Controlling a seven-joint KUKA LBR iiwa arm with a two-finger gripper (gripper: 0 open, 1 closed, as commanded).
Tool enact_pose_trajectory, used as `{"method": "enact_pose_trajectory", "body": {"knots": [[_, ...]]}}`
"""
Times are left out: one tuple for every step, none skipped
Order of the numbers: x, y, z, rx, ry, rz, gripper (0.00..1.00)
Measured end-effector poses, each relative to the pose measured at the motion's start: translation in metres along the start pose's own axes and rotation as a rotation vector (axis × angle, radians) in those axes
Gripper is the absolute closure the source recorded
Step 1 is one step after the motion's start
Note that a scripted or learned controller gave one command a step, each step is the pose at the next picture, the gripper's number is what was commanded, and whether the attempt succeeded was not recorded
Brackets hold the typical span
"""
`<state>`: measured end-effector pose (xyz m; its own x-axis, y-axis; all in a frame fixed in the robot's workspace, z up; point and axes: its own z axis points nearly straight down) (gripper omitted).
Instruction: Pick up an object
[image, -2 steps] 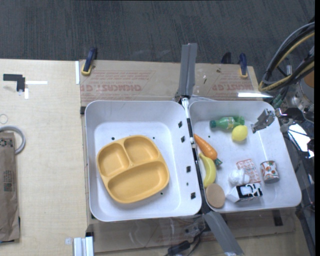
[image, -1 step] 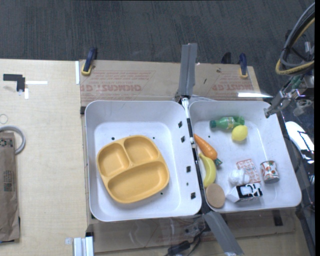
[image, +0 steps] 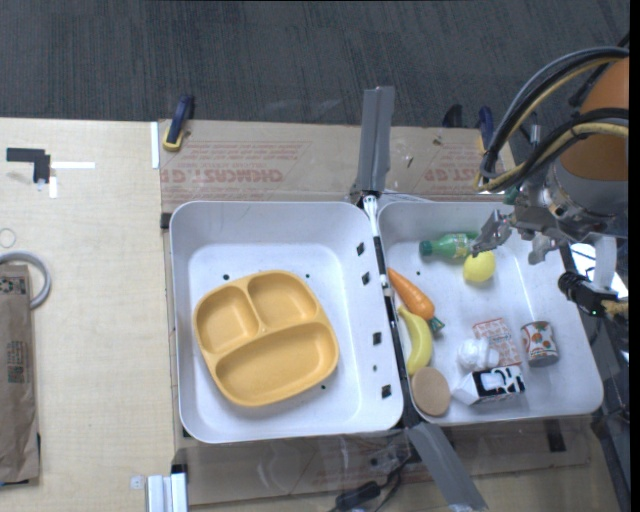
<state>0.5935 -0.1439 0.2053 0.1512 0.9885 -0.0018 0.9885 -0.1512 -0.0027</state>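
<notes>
So the hand (image: 492, 237) hangs over the right bin (image: 585, 395), just above the lemon (image: 480, 267), and I can't tell how it's set. The lemon sits beside a green bottle (image: 445, 245). The yellow plate (image: 266, 338) fills the left bin (image: 200, 225).

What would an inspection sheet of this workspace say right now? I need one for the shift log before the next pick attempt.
Surface: two white bins side by side, left bin and right bin, on a bench.
Job's things: right bin holds a lemon, green bottle, carrot, banana, small can, a round tan piece, a black-and-white carton and a small packet.
Clutter: a yellow divided plate in the left bin.
Gripper: gripper over the right bin's far side, beside the lemon; grasp state unclear.
Cables: black and yellow hoses looped along the arm.
Surroundings: cardboard sheet behind the bins; blue clamp at its edge.
</notes>
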Motion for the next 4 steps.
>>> {"method": "enact_pose_trajectory", "body": {"knots": [[-0.004, 0.027, 0.113, -0.003, 0.0, 0.074, 0.0], [-0.004, 0.027, 0.113, -0.003, 0.0, 0.074, 0.0], [-0.005, 0.027, 0.104, -0.003, -0.002, 0.072, 1.0], [0.052, 0.058, 0.01, -0.002, 0.0, 0.165, 1.0]]}}
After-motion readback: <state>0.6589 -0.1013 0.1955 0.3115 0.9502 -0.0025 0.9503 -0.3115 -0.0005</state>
